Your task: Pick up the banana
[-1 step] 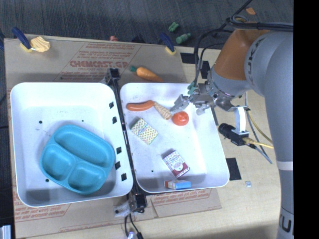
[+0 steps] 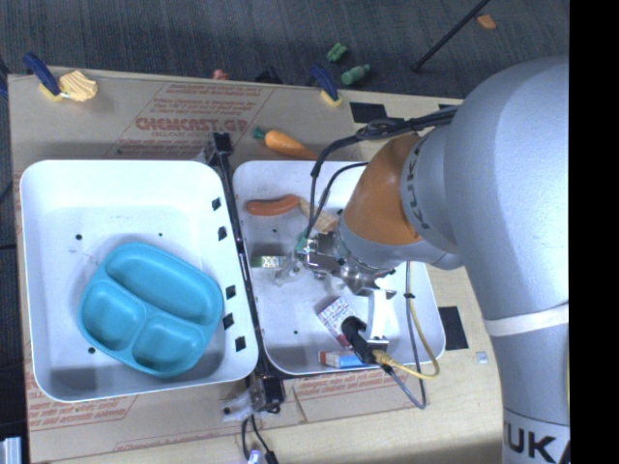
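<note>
My gripper (image 2: 302, 253) is low inside the right bin (image 2: 290, 351), near its left-middle, under the grey arm with its orange band. A small green and white item (image 2: 266, 260) lies just left of the gripper. A brown sausage (image 2: 274, 204) rests in the same bin, above the gripper. A pale tan edge (image 2: 326, 222) peeks out from beside the wrist; I cannot tell what it is. The arm hides the right half of this bin.
A blue divided plate (image 2: 150, 304) lies in the left bin (image 2: 39, 259). A red and white packet (image 2: 334, 312) and a small tube (image 2: 338, 359) sit in the right bin's near part. An orange carrot (image 2: 285, 143) lies on the bench behind the bins.
</note>
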`<action>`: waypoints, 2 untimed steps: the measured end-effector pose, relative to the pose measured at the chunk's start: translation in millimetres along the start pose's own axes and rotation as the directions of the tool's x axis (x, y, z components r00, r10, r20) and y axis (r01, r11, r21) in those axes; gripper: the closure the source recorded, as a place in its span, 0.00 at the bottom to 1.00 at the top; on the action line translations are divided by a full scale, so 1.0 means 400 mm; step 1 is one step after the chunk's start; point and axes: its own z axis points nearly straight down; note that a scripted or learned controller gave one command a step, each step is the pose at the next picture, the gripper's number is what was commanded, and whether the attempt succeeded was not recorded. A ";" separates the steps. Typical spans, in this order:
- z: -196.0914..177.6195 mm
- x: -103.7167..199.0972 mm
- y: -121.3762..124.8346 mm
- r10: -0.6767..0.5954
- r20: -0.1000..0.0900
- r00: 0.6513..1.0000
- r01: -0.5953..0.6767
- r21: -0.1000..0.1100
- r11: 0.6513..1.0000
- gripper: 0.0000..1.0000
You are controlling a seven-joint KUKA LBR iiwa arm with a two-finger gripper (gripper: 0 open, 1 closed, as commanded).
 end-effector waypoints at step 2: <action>-0.016 0.003 0.215 -0.435 0.002 0.900 0.435 -0.012 0.900 0.00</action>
